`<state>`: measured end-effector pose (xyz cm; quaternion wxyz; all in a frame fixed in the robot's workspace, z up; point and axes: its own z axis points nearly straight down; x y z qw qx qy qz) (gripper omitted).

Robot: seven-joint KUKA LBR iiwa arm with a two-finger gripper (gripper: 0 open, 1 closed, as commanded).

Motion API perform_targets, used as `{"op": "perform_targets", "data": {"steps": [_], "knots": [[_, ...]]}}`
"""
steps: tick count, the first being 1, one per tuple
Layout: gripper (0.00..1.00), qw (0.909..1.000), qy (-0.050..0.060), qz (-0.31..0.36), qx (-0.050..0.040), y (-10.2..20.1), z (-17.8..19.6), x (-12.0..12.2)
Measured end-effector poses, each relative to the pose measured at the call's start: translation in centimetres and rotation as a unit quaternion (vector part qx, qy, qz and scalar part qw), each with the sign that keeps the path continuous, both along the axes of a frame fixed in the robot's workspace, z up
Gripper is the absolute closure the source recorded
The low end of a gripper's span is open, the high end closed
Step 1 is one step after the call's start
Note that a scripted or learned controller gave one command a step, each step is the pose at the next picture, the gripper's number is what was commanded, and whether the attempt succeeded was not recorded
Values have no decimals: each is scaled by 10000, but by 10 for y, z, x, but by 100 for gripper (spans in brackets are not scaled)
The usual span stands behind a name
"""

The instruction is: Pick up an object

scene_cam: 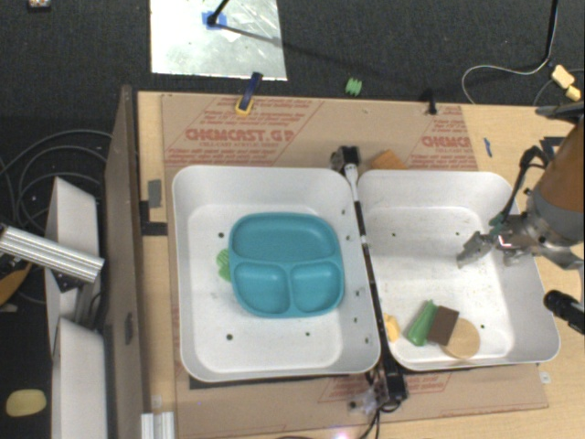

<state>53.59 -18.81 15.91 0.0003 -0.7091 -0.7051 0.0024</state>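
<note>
Arm [559,190] in from right edge, wrist bent down over right bin [430,190], roughly mid-height of its right half. Gripper [480,248] pointing left, low over bare bin floor. Fingers seen as one grey point; jaws apart or together: can't tell. Nothing visible between them.

Objs in right bin, near front edge, well apart from gripper: green stick [421,323], brown block [445,324] touching it, tan disc [462,338] under block's corner, small yellow piece [392,328] just left. Left bin [196,199]: teal divided tray [284,263], green bit [222,263] at its left side.
</note>
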Motion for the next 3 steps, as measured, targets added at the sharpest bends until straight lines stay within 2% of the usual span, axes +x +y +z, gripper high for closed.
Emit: {"op": "perform_targets", "data": {"steps": [1, 2, 3], "knots": [[0, 10000, -41, 58, 8, -4, -36, 57], [0, 10000, -16, 58, 27, -17, -73, 136], [100, 10000, -60, 62, 5, -18, -61, 135]]}}
